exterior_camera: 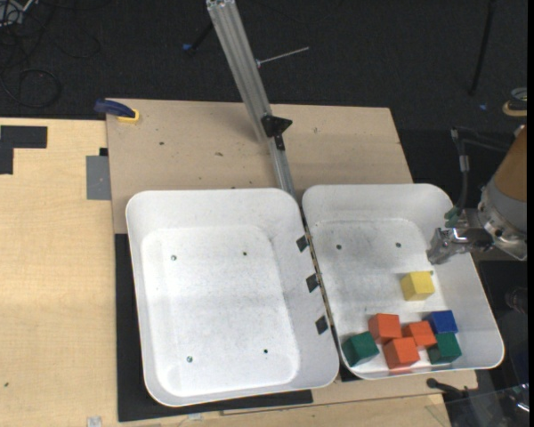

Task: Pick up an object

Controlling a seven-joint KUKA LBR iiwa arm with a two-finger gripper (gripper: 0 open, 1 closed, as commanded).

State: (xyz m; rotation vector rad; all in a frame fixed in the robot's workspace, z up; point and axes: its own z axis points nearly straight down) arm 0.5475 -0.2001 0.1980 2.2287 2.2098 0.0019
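In the right bin (374, 205) a yellow cube (417, 285) lies alone near the middle right. Toward the bin's front corner sits a cluster of blocks: three orange blocks (400, 338), a blue block (442, 321) and two green blocks (360, 348). My gripper (442, 245) hangs at the right edge of this bin, just up and to the right of the yellow cube and apart from it. Nothing shows between its fingers.
The left bin (218, 296) lies beside the right one, with black clips (312, 281) along the shared edge. A slanted aluminium bar (249, 78) rises behind the bins. A blue-and-yellow clamp (117, 109) sits at the bench's far left corner.
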